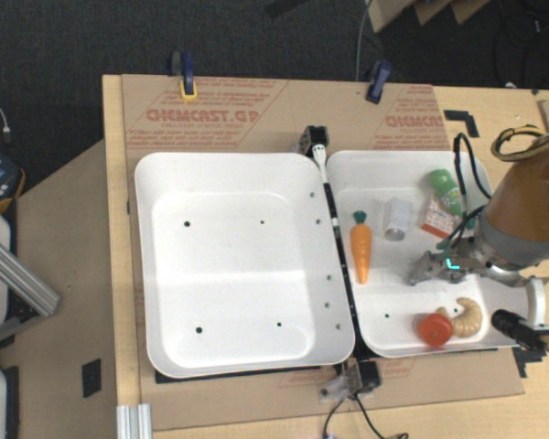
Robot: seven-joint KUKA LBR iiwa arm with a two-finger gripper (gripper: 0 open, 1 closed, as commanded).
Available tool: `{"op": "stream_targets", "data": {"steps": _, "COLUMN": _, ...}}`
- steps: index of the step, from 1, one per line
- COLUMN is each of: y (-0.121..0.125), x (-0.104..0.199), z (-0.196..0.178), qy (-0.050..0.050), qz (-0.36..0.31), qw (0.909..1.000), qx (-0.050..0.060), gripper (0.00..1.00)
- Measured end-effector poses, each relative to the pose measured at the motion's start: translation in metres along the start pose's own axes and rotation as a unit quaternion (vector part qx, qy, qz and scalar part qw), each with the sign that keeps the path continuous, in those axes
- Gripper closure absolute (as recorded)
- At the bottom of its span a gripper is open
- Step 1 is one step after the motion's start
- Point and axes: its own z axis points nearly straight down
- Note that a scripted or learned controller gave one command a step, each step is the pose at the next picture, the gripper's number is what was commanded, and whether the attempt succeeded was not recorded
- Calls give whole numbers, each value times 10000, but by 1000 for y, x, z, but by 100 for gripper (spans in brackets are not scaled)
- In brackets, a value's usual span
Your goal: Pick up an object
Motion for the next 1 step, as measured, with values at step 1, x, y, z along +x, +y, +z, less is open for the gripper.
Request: {"op": "stream_targets", "data": {"steps": 1, "y": 83, "x": 20, "z": -1, "qy": -7, "qz": -31, "qw": 10000, "qx": -39, "gripper": 0}}
